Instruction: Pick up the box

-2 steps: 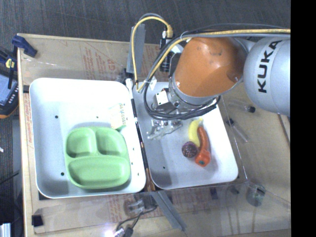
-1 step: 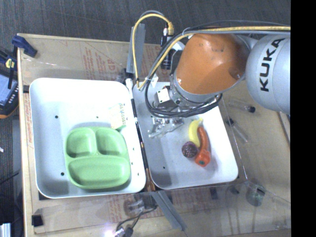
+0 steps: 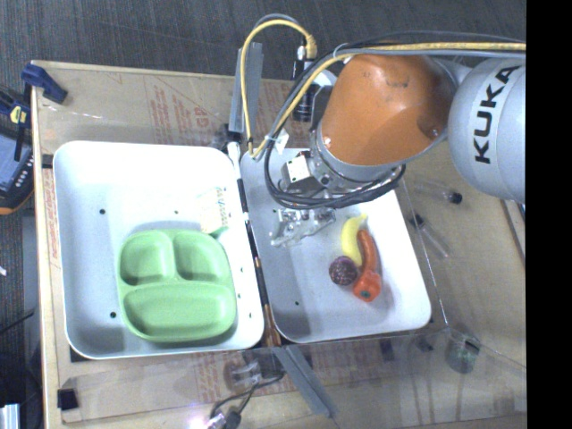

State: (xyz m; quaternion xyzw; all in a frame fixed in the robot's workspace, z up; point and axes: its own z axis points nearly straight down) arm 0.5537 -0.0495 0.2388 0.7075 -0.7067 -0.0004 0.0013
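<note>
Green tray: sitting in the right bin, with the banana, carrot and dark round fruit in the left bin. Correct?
Not quite. The camera view shows the green tray in the left bin. The banana, carrot and dark round fruit are in the right bin.

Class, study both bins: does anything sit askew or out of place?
Yes. A small pale box in the left bin is propped against the rim of the green divided tray, tilted rather than lying flat. In the right bin, the banana, carrot and dark round fruit lie bunched together.
</note>
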